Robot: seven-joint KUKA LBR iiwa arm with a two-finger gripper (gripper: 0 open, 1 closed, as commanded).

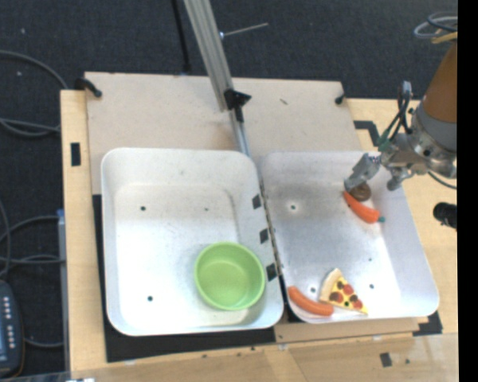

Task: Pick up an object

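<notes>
The gripper (360, 183) hung low in the right bin (303, 181), its tips right at a sausage (362, 208) (open or closed, I couldn't tell). I reckoned the sausage, just below-right of it, might roll away, being round; a pizza slice (342, 291) lay well apart

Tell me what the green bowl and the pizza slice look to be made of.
Green bowl: probably moulded plastic, with one even lime colour, smooth walls and a soft sheen. Pizza slice: likely a plastic or rubber toy, with flat bright colours and neat red dots; too small to be sure.
</notes>
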